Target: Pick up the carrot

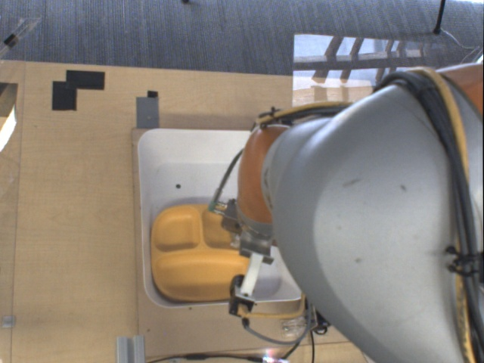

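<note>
A large, smooth yellow-orange object (189, 255) with rounded lobes lies in the front part of the left white bin (174, 165). My gripper (243, 237) reaches down at this object's right edge, below the orange wrist band (253, 176). The wrist hides its tip from the camera. The grey arm (378, 225) covers the right part of this bin and everything to its right, so whatever lies there is hidden. No shape that I can name as a carrot is visible in the open part of the bin.
The back half of the left bin shows bare white floor with a small dark speck (178, 187). Black markers (77, 88) and a grey block (148, 110) sit on the wooden bench beyond the bin.
</note>
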Controlling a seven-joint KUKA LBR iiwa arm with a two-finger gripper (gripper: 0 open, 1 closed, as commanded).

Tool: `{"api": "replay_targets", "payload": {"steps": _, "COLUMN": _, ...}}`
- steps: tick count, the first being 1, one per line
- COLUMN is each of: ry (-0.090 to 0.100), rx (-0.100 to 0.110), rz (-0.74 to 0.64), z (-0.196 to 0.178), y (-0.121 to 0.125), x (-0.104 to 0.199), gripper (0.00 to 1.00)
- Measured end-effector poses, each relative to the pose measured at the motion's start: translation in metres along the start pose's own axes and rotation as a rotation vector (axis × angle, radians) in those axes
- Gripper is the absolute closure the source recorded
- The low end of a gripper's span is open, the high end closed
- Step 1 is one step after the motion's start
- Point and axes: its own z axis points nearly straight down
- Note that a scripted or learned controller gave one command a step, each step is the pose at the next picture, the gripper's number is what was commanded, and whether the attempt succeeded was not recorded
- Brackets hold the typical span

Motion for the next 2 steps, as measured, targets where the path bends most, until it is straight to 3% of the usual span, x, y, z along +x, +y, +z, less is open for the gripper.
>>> {"api": "replay_targets", "payload": {"steps": 1, "ry": 0.026, "rx": -0.016, "rz": -0.250, "z": 0.014, "y": 0.008, "x": -0.006, "gripper": 1.00}}
{"api": "replay_targets", "payload": {"steps": 2, "ry": 0.001, "rx": -0.017, "rz": -0.085, "z": 0.014, "y": 0.009, "x": 0.007, "gripper": 1.00}}
